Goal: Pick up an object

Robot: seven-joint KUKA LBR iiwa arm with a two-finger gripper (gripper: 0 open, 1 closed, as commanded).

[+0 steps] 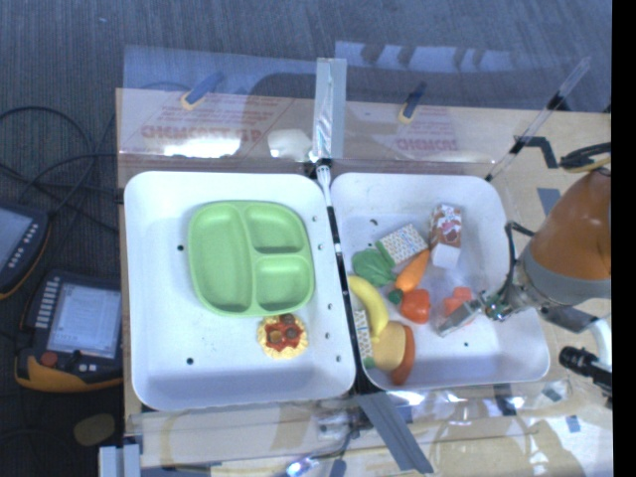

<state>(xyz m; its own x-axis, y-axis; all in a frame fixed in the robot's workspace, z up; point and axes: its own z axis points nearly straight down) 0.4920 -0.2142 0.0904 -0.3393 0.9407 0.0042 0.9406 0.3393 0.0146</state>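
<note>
Orange band of the arm (581, 229) sits over the right bin's (517, 351) right wall, and we see the gripper (494, 306) down low just inside that wall, tip aimed left toward the toy pile. Nearest thing to it is a small clear-and-orange piece (455, 309), touching or almost touching the tip on its left side; we can't resolve what it is. Its long axis looks to run roughly down-left to up-right, so slantwise to the line of approach. Whether the jaws are apart, together or clamped on it, we can't tell at this resolution, so we don't call it held. Just beyond it to the left: red tomato (415, 307), carrot (413, 268) lying diagonal, green pepper (373, 264), banana (369, 306) along the left wall, a peach-like fruit (394, 349) near the front. A small carton (446, 233) and a patterned box (401, 242) lie further back. Left bin (149, 366) has a green divided plate (250, 256) and a little pizza toy (282, 334), well apart from the arm. Our read: the grasp candidate is the clear piece, directly left of the tip; lift not yet done.
</note>
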